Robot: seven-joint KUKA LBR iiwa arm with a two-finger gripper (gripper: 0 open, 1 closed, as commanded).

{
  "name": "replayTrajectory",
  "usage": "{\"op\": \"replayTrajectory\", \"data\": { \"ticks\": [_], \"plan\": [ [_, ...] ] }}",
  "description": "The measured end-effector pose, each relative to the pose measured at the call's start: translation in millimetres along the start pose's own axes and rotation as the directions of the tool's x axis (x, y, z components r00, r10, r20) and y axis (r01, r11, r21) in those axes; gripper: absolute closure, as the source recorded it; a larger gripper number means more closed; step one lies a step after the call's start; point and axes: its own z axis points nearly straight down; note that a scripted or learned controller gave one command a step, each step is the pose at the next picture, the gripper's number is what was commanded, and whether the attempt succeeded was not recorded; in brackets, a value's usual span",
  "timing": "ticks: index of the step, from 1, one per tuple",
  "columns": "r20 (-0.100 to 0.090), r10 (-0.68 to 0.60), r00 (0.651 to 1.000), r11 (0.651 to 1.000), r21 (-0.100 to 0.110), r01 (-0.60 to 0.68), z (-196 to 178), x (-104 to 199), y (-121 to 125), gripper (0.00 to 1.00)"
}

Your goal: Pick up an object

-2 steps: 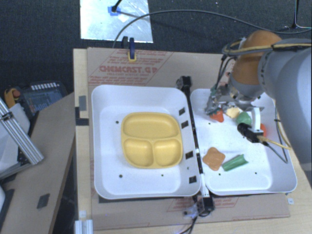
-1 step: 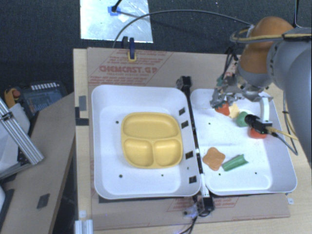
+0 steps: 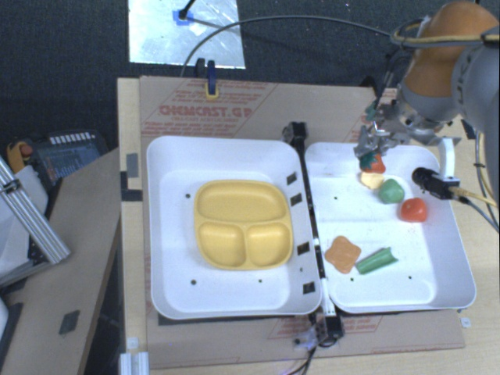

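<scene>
Two white bins (image 3: pixel 226 151), one yellow tray (image 3: pixel 242 223), six small objects (image 3: pixel 343 254).

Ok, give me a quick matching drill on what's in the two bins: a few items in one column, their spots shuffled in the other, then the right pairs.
Items:
1. yellow tray
2. red piece
3. green stick
4. orange piece

Places:
A. right bin, near its front, just right of the orange piece
B. left bin, at its middle
C. right bin, close to the divider between the bins
D. right bin, toward its right side, just below the round green piece

Pairs: 1-B, 2-D, 3-A, 4-C
</scene>
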Motion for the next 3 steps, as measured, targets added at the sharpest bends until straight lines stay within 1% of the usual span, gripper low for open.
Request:
{"op": "replayTrajectory", "data": {
  "ticks": [1, 2, 3],
  "plan": [
    [0.0, -0.003, 1.0, 1.0, -0.001, 0.003, -64, -1, 7, 1.0],
    [-0.002, -0.007, 1.0, 1.0, 0.006, 0.007, -54, 48, -3, 1.0],
    [-0.003, -0.008, 1.0, 1.0, 0.005, 0.008, -40, 108, -4, 1.0]
  ]
}}
